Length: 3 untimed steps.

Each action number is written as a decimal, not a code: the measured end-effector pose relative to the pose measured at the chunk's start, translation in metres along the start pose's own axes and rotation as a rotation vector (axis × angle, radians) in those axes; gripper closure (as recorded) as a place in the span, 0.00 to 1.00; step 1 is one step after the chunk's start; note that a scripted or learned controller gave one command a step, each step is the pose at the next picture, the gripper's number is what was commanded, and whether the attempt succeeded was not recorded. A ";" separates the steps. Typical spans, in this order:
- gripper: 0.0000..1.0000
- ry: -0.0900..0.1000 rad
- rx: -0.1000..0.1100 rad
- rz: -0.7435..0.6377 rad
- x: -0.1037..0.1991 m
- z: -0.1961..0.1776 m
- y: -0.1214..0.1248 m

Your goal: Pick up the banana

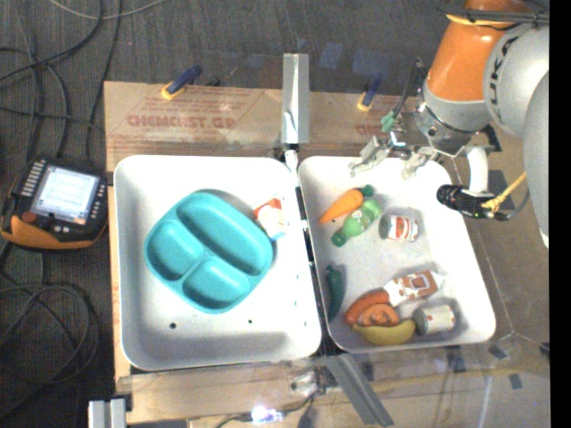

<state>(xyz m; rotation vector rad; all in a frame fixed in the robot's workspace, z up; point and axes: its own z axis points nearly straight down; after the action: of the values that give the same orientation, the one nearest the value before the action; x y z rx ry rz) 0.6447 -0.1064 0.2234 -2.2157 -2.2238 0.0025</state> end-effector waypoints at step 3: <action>0.00 0.000 0.000 -0.418 0.156 0.041 -0.116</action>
<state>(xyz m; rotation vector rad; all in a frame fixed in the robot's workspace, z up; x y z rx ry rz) 0.5275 0.0490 0.1828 -1.7055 -2.6352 0.0016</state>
